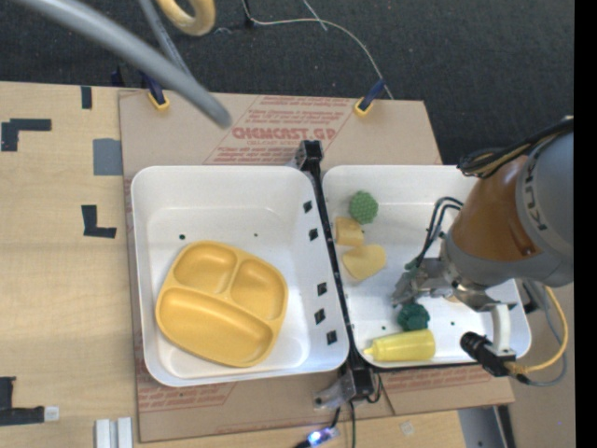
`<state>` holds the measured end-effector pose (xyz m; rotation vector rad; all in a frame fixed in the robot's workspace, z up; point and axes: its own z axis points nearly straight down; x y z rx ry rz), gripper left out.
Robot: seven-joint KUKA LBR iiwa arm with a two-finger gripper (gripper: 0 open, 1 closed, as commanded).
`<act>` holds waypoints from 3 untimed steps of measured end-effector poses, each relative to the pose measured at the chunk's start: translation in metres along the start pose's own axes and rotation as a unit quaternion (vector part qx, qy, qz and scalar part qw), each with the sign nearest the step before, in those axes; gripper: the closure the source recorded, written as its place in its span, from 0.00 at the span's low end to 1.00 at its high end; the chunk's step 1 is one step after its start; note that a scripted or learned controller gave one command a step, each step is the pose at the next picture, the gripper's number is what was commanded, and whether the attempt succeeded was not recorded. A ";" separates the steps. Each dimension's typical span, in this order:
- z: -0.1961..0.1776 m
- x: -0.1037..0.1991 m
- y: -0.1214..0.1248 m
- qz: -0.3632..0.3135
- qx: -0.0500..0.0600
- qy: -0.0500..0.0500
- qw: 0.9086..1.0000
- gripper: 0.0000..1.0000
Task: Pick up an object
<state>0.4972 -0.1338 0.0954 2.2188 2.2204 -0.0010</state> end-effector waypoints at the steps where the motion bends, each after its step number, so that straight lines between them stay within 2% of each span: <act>1: -0.045 0.008 0.004 -0.001 0.000 0.001 1.000 1.00; 2: -0.107 0.009 0.001 0.000 -0.002 0.001 1.000 1.00; 3: -0.151 0.007 -0.003 0.000 -0.001 0.001 1.000 1.00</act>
